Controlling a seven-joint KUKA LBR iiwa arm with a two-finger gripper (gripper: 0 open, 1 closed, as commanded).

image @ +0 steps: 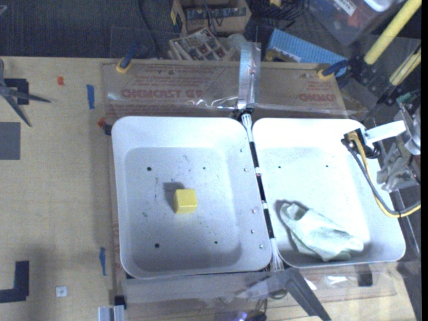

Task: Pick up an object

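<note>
Two shallow white plastic bins with rounded corners sit side by side on a pale wooden bench (53, 199), their smooth floors speckled with small dark marks and a few tiny holes. In the left bin (134, 139) a small yellow cube (185, 200), matte and foam-like with crisp edges, rests near the middle of the floor and casts a soft grey shadow to its upper left. In the right bin (314, 146) a crumpled white cloth with a faint greenish tint (319, 234) lies limp against the near wall, its folds loose and irregular, with a dark loop-like edge at its left end. At the right side of the view, beyond the right bin's far corner, parts of the arm's end are visible: a white flat bracket (384, 132), a grey metal assembly (394, 166) and a yellow cable (374, 186) curving down past the rim. This hardware is cut off by the frame, and what the gripper is doing there cannot be made out. Behind the bins lies a sheet of clear plastic over brown cardboard (174, 89) with red printed lettering, seen upside down and too blurred to read with confidence. Blue clamps hold the back edge.
</note>
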